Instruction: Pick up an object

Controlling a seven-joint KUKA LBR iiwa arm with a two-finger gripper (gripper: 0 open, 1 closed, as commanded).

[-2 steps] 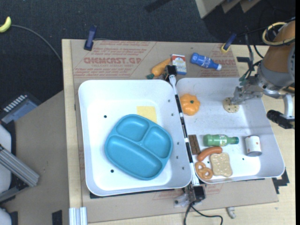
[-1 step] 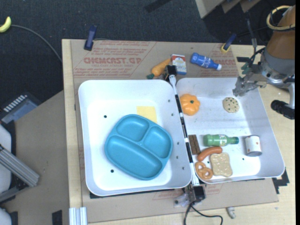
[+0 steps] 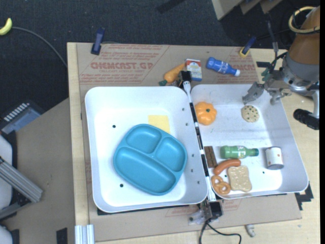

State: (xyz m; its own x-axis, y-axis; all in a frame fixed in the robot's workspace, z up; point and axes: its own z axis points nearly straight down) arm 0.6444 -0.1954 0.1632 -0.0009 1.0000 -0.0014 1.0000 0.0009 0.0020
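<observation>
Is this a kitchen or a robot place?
Probably a robot lab, not a kitchen. A robot arm reaches over two white bins, the food looks like toys, such as the pumpkin, and cables trail around.

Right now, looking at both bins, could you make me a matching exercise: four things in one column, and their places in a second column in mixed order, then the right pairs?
Things:
1. blue tray
2. pumpkin
3. blue bottle
4. metal can

Places:
A. on the cardboard behind the bins
B. right bin, near its right wall
C. left bin, filling most of its floor
D. right bin, close to the divider between the bins

Pairs: 1-C, 2-D, 3-A, 4-B
</observation>
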